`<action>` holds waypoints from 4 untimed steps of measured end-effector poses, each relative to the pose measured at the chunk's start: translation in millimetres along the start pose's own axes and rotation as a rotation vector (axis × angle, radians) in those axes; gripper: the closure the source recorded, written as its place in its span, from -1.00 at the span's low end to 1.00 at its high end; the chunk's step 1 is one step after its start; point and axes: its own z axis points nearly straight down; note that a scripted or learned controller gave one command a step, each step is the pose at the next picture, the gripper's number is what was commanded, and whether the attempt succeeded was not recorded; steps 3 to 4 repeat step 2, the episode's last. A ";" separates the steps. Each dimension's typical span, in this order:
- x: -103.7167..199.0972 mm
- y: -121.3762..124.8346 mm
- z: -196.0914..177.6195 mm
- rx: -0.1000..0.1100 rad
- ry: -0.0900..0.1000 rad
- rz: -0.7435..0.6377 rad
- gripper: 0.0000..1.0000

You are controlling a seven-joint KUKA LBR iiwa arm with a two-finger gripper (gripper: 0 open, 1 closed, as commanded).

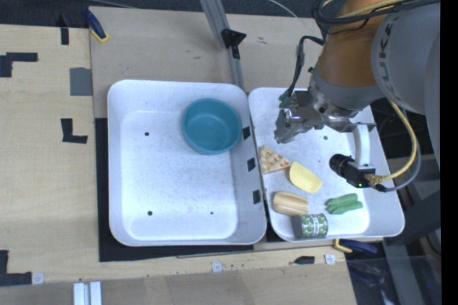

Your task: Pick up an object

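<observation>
My gripper (285, 133) hangs over the upper left part of the right bin (379, 225), just above a tan waffle-like wedge (272, 160). Below it lie a yellow piece (305, 177), a tan bread roll (289, 203), a green pod (343, 204) and a small dark can (311, 226). Nothing is visible between the fingers. A blue bowl (211, 125) sits at the upper right of the left bin (143, 218).
A slanted metal pole (211, 3) crosses the bench behind the bins. Cables loop from the arm's wrist over the right bin's right side. Black tape marks lie on the bench at left.
</observation>
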 end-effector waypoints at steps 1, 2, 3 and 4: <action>43.7 23.3 13.9 0.001 -0.001 0.000 1.00; 82.8 41.7 13.4 -0.001 0.000 0.000 1.00; 82.8 41.7 13.4 -0.001 0.000 0.000 1.00; 82.8 41.7 13.4 -0.001 0.000 0.000 1.00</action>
